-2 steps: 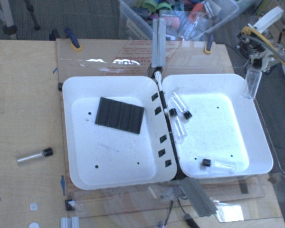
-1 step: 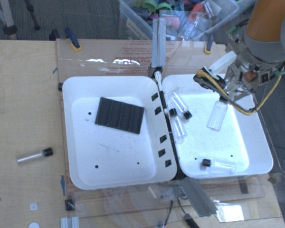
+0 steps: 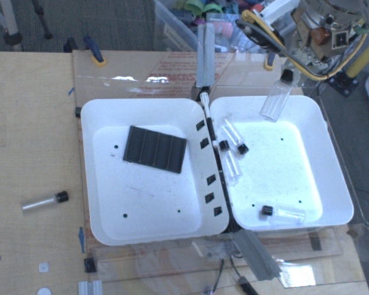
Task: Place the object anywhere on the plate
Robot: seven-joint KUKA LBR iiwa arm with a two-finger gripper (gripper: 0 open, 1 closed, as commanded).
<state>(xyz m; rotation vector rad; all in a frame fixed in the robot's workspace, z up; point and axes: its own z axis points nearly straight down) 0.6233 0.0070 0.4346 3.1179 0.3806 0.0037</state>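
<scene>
The plate [image 3: 155,148] is a dark, ridged rectangle lying flat in the left bin [image 3: 98,220], slightly turned. A clear vial [image 3: 275,101] with a black cap hangs tilted over the back rim of the right bin [image 3: 332,183], cap uppermost. It is just below my gripper [image 3: 300,47], which sits at the top right under the wrist and its yellow cables. Whether the vial is gripped cannot be made out. The gripper is far to the right of the plate and beyond it.
Several more clear vials [image 3: 231,145] lie in the right bin near the divider [image 3: 210,158], and another vial [image 3: 284,212] lies near its front. A stray vial [image 3: 44,201] rests on the bench at left. A clear tub of toys [image 3: 224,8] stands behind the bins.
</scene>
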